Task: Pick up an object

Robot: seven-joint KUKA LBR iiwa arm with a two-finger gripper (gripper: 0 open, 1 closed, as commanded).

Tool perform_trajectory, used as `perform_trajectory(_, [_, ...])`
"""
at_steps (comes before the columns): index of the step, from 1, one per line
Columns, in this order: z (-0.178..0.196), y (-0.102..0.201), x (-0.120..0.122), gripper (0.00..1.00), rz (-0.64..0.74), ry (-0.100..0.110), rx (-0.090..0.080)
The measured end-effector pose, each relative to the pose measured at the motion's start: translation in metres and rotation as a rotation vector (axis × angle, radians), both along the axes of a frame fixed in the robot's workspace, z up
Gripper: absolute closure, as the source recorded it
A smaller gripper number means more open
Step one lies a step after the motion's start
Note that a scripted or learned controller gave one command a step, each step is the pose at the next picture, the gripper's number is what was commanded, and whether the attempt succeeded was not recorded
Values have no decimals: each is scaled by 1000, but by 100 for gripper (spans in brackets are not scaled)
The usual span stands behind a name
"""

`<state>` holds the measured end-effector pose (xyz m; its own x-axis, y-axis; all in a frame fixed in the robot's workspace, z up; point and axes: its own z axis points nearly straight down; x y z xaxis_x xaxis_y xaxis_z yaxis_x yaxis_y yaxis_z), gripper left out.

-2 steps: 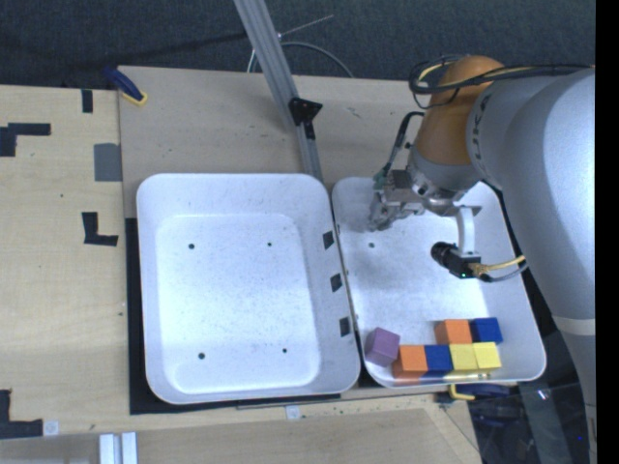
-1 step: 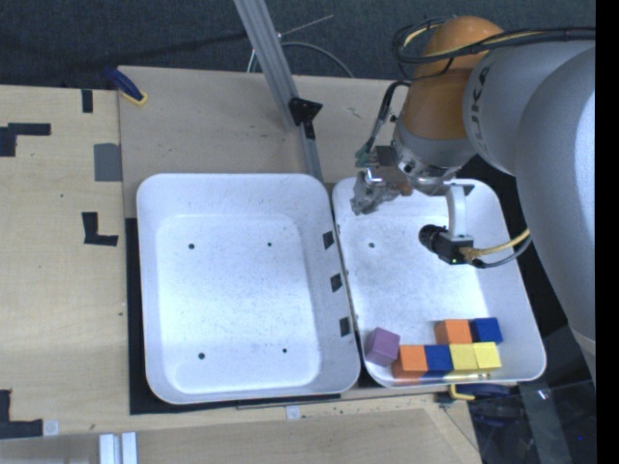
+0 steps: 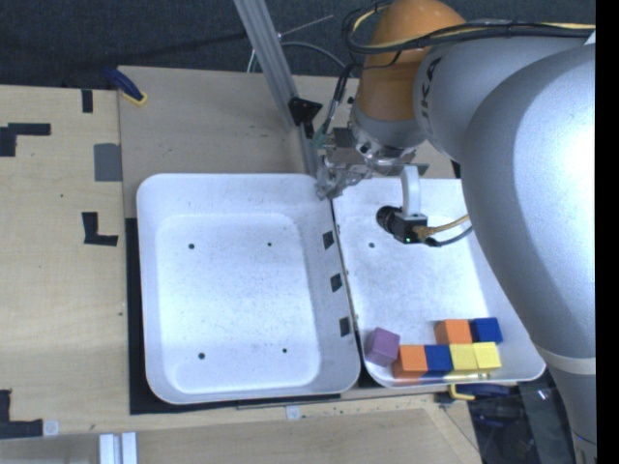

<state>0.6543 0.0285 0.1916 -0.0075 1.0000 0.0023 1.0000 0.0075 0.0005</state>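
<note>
Several small blocks lie at the near edge of the right bin (image 3: 416,278): a purple one (image 3: 383,344), an orange one (image 3: 413,358), a blue one (image 3: 438,358) and a yellow one (image 3: 464,358) in a row. Behind them sit another orange block (image 3: 453,333) and another blue block (image 3: 486,330). My gripper (image 3: 331,182) hangs at the far end of the rim between the two bins, well away from the blocks. I see nothing held in it.
The left bin (image 3: 232,288) sits beside the right one, their rims touching. A slanted metal pole (image 3: 271,56) rises behind the bins near the gripper. A black camera with a cable (image 3: 401,222) hangs off the wrist over the right bin.
</note>
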Motion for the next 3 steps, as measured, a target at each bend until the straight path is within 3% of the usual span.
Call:
perform_trajectory(1, [31,-32,-39,100,-8,3,-2])
perform_trajectory(2, [-2,29,-9,100,-1,2,-2])
perform_trajectory(3, [0,26,-9,0,-5,2,-3])
